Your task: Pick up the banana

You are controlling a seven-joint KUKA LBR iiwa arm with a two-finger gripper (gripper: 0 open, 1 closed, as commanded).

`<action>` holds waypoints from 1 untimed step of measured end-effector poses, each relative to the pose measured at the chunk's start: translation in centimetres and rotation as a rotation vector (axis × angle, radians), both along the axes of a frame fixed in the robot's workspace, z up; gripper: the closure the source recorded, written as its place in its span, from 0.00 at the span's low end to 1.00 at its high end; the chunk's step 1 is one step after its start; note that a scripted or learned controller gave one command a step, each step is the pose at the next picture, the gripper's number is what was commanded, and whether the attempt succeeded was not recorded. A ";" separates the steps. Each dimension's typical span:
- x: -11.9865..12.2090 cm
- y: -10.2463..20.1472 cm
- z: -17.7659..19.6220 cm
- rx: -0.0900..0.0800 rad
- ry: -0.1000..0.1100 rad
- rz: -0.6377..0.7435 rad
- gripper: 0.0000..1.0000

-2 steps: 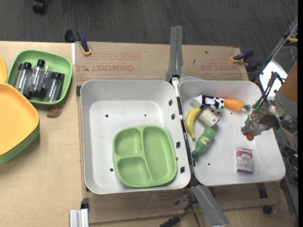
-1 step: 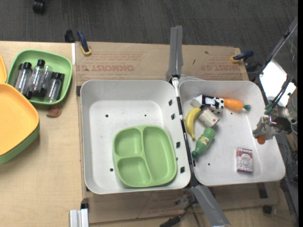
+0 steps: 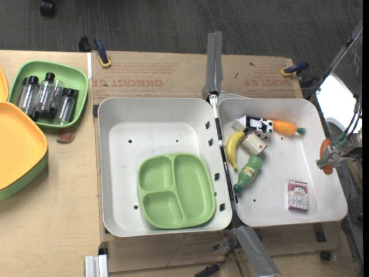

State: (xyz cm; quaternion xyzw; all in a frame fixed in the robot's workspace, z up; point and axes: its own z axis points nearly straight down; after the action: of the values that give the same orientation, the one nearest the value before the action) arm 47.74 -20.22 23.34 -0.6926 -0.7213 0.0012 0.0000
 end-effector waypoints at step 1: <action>0.0 -2.1 2.8 0.000 -0.001 0.091 1.00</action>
State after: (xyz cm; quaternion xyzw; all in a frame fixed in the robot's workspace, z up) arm 47.77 -22.27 26.17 -0.6590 -0.7521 0.0010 -0.0004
